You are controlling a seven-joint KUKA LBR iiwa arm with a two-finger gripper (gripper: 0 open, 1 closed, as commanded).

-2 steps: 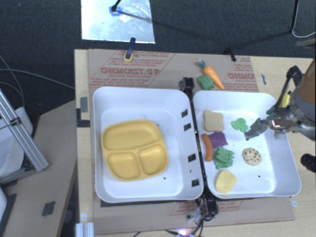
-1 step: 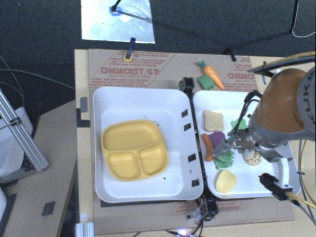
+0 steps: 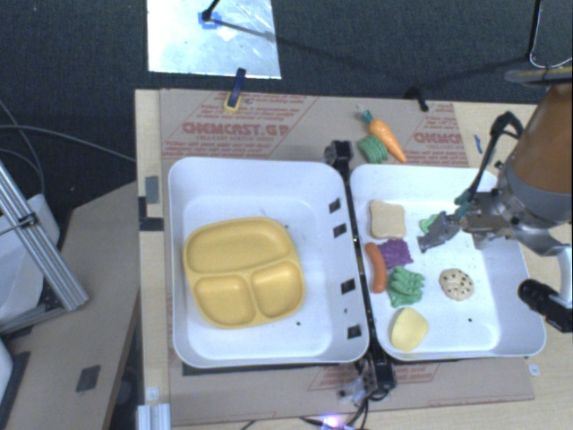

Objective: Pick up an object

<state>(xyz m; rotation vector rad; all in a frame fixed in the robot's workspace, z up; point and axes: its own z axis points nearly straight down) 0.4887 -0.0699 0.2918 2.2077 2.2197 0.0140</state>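
Green toy [image 3: 433, 221] beside jaws [image 3: 436, 237]

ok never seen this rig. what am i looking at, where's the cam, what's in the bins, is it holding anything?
One fixed camera looks down at a slant on a bench with two shallow white bins. The grey arm with an orange band reaches in from the right; its gripper hangs over the right bin.

The left bin holds a yellow divided tray. The right bin has toy food: bread slice, sausage, a purple piece, a green leafy piece, cookie and a yellow piece. A toy carrot lies on the cardboard behind the bins.

Something green sits right at the gripper tip; I can't tell whether it's gripped.
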